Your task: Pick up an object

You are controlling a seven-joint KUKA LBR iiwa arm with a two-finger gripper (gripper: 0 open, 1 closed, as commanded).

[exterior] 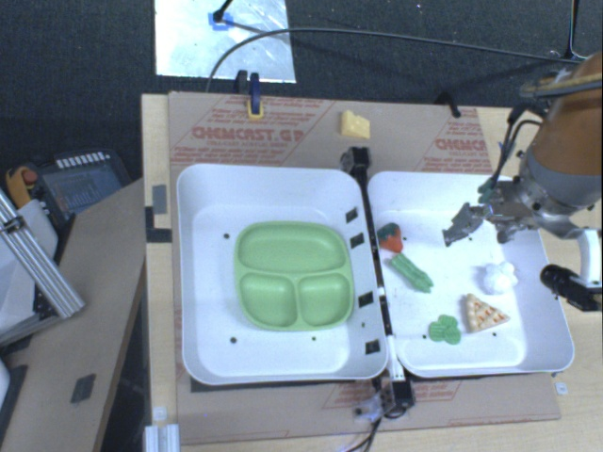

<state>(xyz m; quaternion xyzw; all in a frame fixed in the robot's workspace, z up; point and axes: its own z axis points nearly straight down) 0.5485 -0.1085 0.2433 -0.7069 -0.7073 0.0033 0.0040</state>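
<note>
My gripper (484, 228) hangs over the back of the right bin (551, 347), open, with nothing between its fingers. Below it in that bin lie a small red and orange piece (390, 238), a green pod (412, 272), a white crumpled piece (497, 276), a pizza slice (484, 313) and a green broccoli piece (445, 329). The white piece lies closest to the gripper, just in front of it. The red piece and the pod lie to its left, near the divider.
The left bin (203, 215) holds a green three-compartment tray (290, 274). A yellow cheese wedge (355, 124) rests on the cardboard behind the bins. A black clamp strip (367, 252) runs between the bins. A dark fitting (570, 285) sticks in at the right bin's edge.
</note>
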